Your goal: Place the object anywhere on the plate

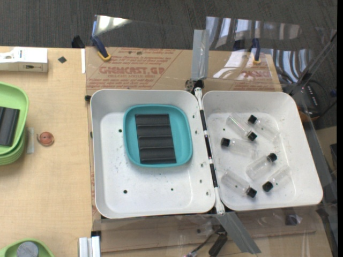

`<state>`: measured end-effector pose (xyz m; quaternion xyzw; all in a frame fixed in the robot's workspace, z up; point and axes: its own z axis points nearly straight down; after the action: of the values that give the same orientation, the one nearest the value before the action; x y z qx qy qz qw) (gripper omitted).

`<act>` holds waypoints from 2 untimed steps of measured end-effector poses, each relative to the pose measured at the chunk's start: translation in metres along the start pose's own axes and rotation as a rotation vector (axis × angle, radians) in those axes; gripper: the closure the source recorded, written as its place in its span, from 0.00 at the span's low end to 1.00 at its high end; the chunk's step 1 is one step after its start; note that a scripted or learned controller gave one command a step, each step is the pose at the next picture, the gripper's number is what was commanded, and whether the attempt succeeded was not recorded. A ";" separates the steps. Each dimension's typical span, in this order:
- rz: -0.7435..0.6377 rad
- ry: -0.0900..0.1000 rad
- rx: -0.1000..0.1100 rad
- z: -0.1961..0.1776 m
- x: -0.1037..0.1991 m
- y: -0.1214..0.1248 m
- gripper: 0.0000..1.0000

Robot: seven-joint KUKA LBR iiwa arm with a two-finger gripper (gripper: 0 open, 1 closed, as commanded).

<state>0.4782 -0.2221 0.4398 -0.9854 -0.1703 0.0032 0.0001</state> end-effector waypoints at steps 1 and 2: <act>0.134 0.000 0.000 0.000 0.000 0.000 0.00; 0.138 0.000 -0.001 0.000 0.010 0.003 0.00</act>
<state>0.4885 -0.2218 0.4398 -0.9948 -0.1022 0.0030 -0.0003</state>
